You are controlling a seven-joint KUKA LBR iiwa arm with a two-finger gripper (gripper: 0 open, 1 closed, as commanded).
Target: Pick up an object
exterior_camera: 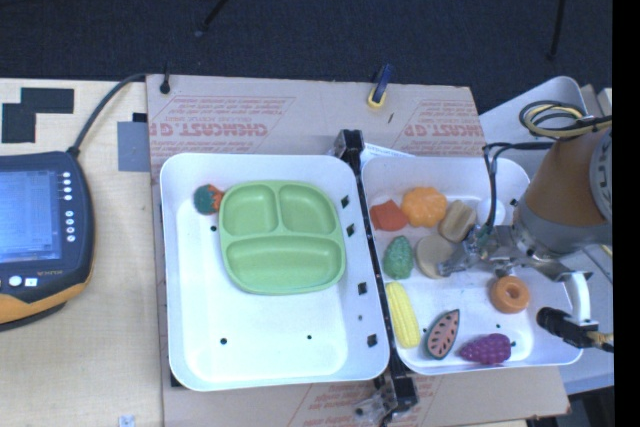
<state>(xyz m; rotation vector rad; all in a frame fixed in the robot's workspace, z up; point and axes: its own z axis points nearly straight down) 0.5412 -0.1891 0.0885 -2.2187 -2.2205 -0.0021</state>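
Grey metal gripper (462, 258) hovers low in the right bin (535, 355), beside a tan toy potato (437, 254) at its nine o'clock; whether its fingers are spread, I cannot tell. Best to centre squarely over the potato, clear of the green pepper (398, 256) nearby.
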